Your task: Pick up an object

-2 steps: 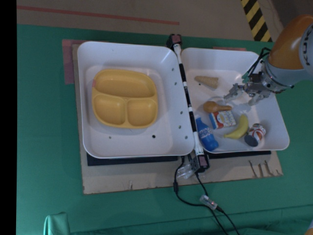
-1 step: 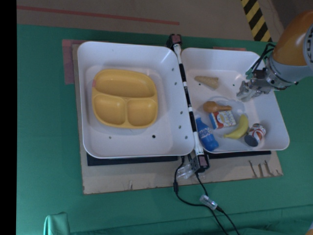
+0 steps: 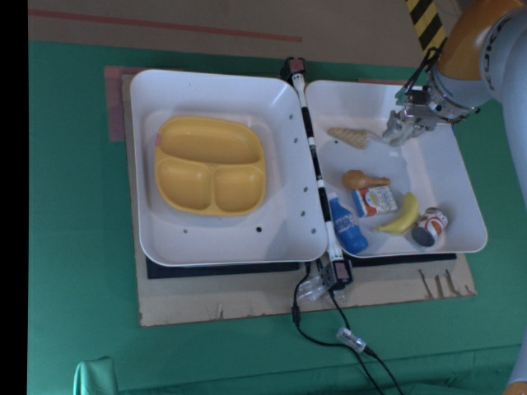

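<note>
Tool [image 3: 398, 136] low in right bin [image 3: 461, 188], grip state unclear, cone-shaped item [image 3: 349, 137] just left, drumstick [image 3: 362, 179], carton [image 3: 375, 200], banana [image 3: 401, 216], can [image 3: 428, 225], blue bottle [image 3: 347, 225] nearer, yellow tray [image 3: 210, 165] in left bin [image 3: 165, 237].

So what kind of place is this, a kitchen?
Probably a robot test lab, not a kitchen. A robot arm reaches over two white bins, the food looks like toys such as the banana, and striped warning tape marks the floor.

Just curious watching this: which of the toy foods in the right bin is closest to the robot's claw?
The pale cone-shaped piece at the bin's far side, just left of the gripper. The others lie toward the near side.
</note>
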Motion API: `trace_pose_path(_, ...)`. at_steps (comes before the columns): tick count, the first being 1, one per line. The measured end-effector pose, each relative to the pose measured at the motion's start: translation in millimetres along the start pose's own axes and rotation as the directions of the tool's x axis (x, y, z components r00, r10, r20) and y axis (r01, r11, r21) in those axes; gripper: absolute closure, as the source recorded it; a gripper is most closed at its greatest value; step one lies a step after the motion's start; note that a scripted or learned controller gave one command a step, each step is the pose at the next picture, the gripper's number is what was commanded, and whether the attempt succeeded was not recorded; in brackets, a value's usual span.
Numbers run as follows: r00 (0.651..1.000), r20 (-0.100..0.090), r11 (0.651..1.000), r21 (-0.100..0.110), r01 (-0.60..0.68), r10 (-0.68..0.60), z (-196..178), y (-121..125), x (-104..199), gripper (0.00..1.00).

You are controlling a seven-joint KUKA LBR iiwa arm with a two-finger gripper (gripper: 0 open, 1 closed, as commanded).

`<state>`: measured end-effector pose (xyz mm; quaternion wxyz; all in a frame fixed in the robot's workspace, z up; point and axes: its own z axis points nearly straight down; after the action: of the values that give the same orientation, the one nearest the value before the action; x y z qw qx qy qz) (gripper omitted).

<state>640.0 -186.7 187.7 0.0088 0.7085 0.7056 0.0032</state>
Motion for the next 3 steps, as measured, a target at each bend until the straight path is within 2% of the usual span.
trace_pose_path(1, 1.0, -0.001, 1.0, 0.002, 0.0, 0.0, 1.0, -0.7, 0.2, 0.0)
trace_pose_path(2, 1.0, 0.003, 1.0, -0.002, -0.004, 0.004, -1.6, -79.5, 17.9, 0.0)
trace_pose_path(3, 1.0, 0.006, 1.0, -0.007, -0.004, 0.004, -2.8, -145.0, -5.0, 0.0)
